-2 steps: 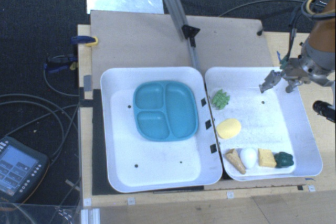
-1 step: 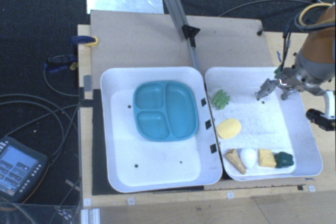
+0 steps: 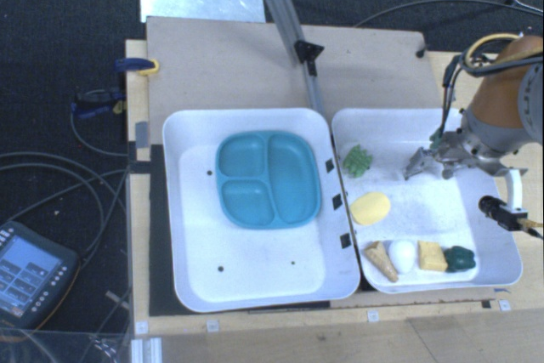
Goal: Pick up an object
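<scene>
The right bin (image 3: pixel 425 125) holds several small items. A green leafy piece (image 3: pixel 357 159) lies near its left wall, with a yellow oval (image 3: pixel 371 207) just below it. Along the front sit a tan cone (image 3: pixel 381 260), a white egg (image 3: pixel 402 255), a yellow block (image 3: pixel 431 256) and a dark green lump (image 3: pixel 460 258). My gripper (image 3: pixel 430 167) hangs over the bin's upper right part, to the right of the leafy piece. It is open, its fingers spread, with nothing between them.
The left bin (image 3: pixel 195 268) bears a teal divided plate (image 3: pixel 268 179). A grey pole (image 3: pixel 285 8) slants down to the gap between the bins. A black fitting (image 3: pixel 500 212) sticks out by the right bin's right rim.
</scene>
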Tool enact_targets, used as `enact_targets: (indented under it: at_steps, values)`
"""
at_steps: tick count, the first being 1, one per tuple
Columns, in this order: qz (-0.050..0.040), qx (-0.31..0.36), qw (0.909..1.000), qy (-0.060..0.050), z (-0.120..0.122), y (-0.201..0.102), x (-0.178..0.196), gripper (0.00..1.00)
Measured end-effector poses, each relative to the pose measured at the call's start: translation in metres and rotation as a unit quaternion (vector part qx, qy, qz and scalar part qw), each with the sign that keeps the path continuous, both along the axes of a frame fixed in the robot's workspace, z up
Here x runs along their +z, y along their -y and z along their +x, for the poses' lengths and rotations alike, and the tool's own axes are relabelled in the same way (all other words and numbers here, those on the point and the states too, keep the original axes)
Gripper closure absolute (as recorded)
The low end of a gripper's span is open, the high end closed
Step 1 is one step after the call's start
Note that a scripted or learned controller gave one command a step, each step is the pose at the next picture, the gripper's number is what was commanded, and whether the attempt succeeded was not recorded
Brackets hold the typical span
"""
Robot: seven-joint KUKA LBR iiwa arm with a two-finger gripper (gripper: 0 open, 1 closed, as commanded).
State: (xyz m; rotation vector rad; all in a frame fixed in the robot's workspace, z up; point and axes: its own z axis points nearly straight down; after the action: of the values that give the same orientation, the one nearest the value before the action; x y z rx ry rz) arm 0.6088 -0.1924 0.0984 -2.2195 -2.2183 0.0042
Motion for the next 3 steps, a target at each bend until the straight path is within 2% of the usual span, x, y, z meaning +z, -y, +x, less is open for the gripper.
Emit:
enact_targets:
  at_steps: [1,3]
  values:
    - [-0.0008,0.000,1.0000,0.005,0.003,0.000,0.015,1.00]
    - [-0.0013,0.004,1.0000,0.006,0.012,-0.003,0.112,1.00]
